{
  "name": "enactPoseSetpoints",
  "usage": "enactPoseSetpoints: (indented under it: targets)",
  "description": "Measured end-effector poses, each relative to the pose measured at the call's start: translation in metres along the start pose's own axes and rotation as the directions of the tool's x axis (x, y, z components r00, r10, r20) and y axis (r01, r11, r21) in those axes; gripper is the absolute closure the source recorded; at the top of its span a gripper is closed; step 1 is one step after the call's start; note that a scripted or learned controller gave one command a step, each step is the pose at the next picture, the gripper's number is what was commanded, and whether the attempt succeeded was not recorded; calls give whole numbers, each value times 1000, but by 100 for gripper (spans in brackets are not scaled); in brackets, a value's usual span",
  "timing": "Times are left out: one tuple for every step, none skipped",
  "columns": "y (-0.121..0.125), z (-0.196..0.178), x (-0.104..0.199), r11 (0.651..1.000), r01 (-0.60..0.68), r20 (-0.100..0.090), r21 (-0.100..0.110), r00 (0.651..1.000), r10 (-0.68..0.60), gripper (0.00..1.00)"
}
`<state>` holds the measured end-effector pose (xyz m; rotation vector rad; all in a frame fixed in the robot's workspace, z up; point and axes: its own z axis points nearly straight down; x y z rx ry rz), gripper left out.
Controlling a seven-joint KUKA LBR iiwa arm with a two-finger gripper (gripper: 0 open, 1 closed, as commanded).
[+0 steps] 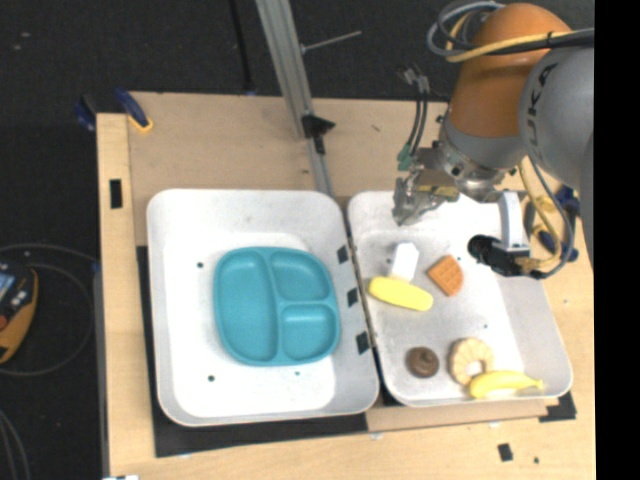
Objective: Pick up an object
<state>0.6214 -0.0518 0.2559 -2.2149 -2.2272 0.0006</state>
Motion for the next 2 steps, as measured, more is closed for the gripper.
enactPoseSetpoints:
  targets:
    - [0, 2, 45, 1000, 0, 0, 0, 1000, 0, 100]
    - [-11, -6, 96, 1000, 2, -2, -1, 1000, -2, 100]
